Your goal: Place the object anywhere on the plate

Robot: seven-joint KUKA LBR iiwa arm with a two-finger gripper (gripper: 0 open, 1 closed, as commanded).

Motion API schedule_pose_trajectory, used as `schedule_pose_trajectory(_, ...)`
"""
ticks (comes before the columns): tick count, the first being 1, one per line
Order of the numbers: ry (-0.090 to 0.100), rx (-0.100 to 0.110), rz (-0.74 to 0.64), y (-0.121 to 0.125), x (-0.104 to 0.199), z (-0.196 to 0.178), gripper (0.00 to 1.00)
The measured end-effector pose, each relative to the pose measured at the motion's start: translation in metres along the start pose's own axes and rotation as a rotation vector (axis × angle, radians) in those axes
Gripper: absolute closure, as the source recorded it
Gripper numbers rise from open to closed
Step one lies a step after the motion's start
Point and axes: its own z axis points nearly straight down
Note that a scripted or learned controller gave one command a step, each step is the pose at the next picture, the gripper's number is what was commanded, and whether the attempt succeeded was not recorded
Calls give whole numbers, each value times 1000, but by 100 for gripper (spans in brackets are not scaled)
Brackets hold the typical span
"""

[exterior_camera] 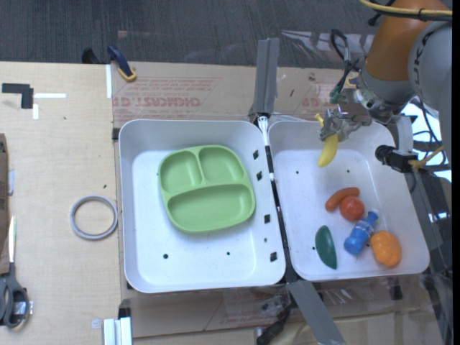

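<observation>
A green plate with three compartments lies in the left bin. My gripper is over the back of the right bin, near its far wall. It is shut on the top end of a yellow banana, which hangs down from the fingers, tilted slightly. The banana is to the right of the divider between the bins, well apart from the plate.
In the right bin's front half lie an orange sausage-shaped piece, a red ball, a blue bottle, an orange fruit and a dark green vegetable. A tape ring and scissors lie on the bench at the left.
</observation>
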Motion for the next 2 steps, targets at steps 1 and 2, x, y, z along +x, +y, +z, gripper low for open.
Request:
schedule_pose_trajectory(1, 1, 1, 2, 0, 87, -3, 100)
schedule_pose_trajectory(2, 0, 1, 3, -34, 156, -3, 100)
